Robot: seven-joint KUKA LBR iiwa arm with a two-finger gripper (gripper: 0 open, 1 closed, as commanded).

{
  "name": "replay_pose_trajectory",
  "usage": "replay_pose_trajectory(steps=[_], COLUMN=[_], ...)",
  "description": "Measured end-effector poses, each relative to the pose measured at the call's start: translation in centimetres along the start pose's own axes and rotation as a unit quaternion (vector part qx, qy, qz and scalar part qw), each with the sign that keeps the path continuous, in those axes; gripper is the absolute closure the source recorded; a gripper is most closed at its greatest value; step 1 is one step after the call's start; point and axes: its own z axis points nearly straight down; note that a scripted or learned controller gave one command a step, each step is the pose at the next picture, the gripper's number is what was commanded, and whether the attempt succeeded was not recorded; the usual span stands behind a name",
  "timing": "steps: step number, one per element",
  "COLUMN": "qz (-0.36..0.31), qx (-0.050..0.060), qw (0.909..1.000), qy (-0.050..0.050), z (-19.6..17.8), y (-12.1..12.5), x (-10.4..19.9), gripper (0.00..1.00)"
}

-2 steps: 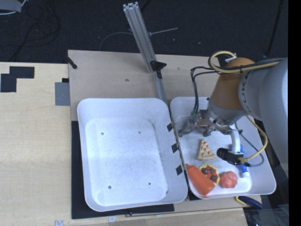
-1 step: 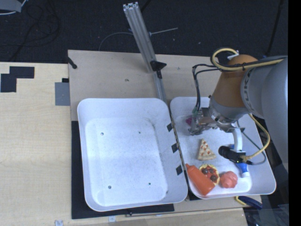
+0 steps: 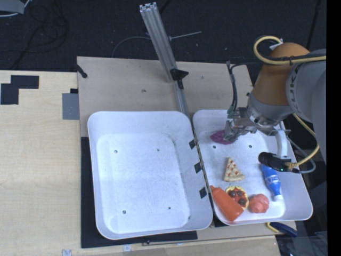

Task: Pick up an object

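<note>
My gripper [image 3: 231,133] is low over the far left part of the right bin [image 3: 298,209]. It sits right at a flat purple object [image 3: 218,138], whose right end is hidden under it. Nearer the front lie a pizza slice [image 3: 232,170], an orange carrot-shaped toy [image 3: 226,205], a small yellow piece with dark and red spots [image 3: 237,193], a pink-red round toy [image 3: 258,203] and a blue bottle [image 3: 272,182].
The left bin [image 3: 101,143] lies beside the right one, with black clips [image 3: 197,167] along the shared rim. A slanted aluminium bar [image 3: 160,39] rises behind the bins. The orange-banded arm [image 3: 277,79] comes in from the right.
</note>
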Motion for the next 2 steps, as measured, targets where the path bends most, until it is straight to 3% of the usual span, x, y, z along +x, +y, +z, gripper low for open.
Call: replay_pose_trajectory(steps=[1,2], qz=[0.000,0.000], qx=[0.000,0.002], qw=[1.0000,1.0000], qy=[0.000,0.000], z=[-6.24,-6.39], y=[0.18,0.18], x=[-0.17,-0.16], gripper=[1.00,1.00])
